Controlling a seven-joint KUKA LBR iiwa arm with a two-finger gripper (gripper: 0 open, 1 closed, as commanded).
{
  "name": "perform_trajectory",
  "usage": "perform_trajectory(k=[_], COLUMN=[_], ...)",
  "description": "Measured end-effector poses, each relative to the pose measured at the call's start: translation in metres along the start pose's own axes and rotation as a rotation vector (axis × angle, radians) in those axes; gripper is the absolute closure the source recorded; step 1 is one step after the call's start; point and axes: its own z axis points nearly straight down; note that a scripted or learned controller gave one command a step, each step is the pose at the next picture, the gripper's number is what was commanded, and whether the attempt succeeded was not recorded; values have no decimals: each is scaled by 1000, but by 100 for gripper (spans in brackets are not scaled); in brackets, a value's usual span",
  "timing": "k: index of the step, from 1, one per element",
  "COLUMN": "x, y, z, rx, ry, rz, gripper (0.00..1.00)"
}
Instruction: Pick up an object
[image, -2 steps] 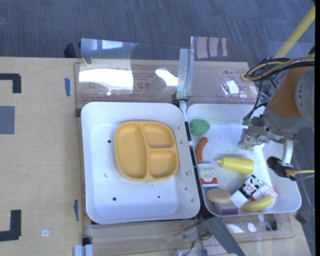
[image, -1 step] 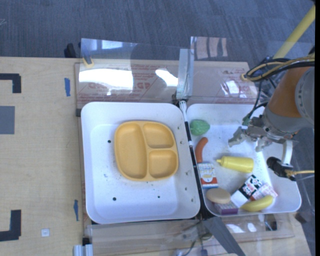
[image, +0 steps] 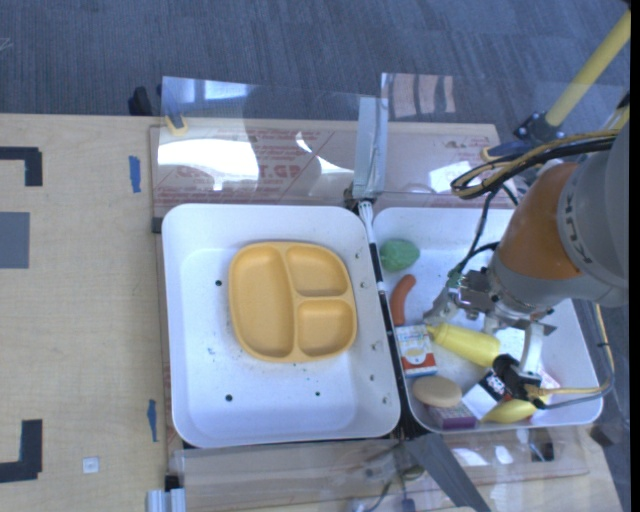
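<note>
My gripper (image: 488, 318) hangs low over the middle of the right bin (image: 578, 330), under the orange-banded wrist. Directly beneath it, or touching it, lies a long yellow object (image: 466, 343) pointing left. Around it sit a green round item (image: 399, 254), a red-orange sausage (image: 402, 298), a small white carton (image: 416, 350), a tan round piece (image: 437, 391), a purple item (image: 458, 421), a black piece (image: 497, 383) and a yellow banana-like shape (image: 512, 409). The arm hides part of the bin's right half.
The left bin (image: 190, 330) carries a yellow divided plate (image: 293, 300) at its centre. A clear plastic wall (image: 372, 140) rises behind both bins. Cables (image: 520, 160) loop above the arm at the right.
</note>
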Motion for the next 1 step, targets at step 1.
perform_trajectory(k=[1], x=[0], y=[2], z=[-11], rx=[-6], ry=[0], rz=[2], gripper=[100])
